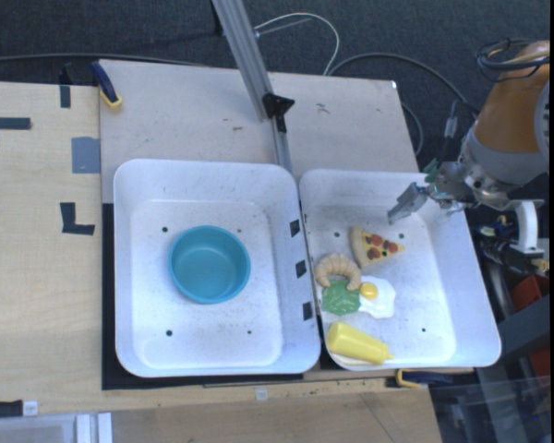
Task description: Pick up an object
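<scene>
My gripper [404,206] hangs over the upper right part of the right bin [452,275], reaching in from the right. Nothing shows in it. A toy pizza slice [377,245] lies just below and to the left of it, apart from it. Further down sit a tan croissant [337,268], a green leafy piece [340,299] and a fried egg [379,298], close together. A yellow oblong toy [357,343] rests at the bin's front left corner. The left bin [138,201] holds a blue bowl [210,264].
A slanted metal pole [249,53] comes down to the ridge between the bins. Cables [369,63] loop across the bench behind the right bin. Wooden boards [37,247] lie left of the bins.
</scene>
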You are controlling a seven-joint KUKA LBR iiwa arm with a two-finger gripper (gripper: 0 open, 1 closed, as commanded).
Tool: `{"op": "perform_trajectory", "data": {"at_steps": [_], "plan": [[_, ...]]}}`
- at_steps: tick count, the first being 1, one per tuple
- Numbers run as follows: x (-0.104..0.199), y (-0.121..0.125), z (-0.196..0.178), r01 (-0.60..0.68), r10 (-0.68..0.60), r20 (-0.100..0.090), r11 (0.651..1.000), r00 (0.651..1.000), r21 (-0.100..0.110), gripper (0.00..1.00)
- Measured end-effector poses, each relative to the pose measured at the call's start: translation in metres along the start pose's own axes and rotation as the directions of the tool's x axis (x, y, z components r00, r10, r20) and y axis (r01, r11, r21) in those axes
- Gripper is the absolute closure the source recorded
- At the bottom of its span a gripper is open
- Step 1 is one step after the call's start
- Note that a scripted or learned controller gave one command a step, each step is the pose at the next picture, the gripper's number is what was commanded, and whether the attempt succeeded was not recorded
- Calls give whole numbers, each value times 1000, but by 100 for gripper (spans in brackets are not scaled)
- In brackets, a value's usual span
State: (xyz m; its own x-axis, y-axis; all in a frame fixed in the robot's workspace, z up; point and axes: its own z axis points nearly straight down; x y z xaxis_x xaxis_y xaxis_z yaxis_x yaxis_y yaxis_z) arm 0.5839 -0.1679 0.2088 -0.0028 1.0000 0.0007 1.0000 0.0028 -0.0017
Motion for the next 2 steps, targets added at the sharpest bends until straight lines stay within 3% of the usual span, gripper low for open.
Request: {"op": "perform_trajectory", "data": {"at_steps": [1, 2], "plan": [[0, 0, 0, 0, 0, 0, 1000, 1000, 0, 0], [7, -9, 52, -1, 1, 0, 1000, 1000, 5, 0]]}}
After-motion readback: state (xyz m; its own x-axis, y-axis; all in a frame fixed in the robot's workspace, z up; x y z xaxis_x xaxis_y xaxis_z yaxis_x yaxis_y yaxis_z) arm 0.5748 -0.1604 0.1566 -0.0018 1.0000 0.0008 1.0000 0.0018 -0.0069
